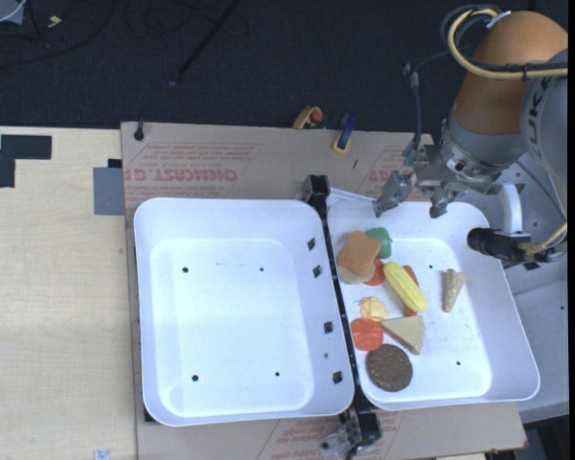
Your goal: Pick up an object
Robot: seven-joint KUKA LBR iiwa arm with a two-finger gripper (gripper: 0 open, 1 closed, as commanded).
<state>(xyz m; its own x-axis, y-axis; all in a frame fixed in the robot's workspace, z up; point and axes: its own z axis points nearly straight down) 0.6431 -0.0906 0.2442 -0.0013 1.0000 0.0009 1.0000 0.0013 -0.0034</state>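
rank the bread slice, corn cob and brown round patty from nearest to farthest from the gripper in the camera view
Gripper sits above the right bin's far edge.
1. Bread slice, far left of the pile.
2. Corn cob, mid-bin.
3. Brown round patty, near edge.

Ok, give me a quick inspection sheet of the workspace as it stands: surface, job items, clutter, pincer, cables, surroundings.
Surface: brown cardboard sheet on a pale wooden bench, bearing two shallow white bins, left bin and right bin.
Job's things: all in the right bin: tan bread slice, green piece behind it, yellow corn cob, red round slice, brown round patty, pale wedge, cream cone piece.
Clutter: orange clamp and blue-yellow clamp at the cardboard's far edge.
Pincer: pincer hovers above the right bin's far rim, fingers spread, nothing between them.
Cables: yellow cable loop on the arm; dark cables on the floor.
Surroundings: dark carpet.
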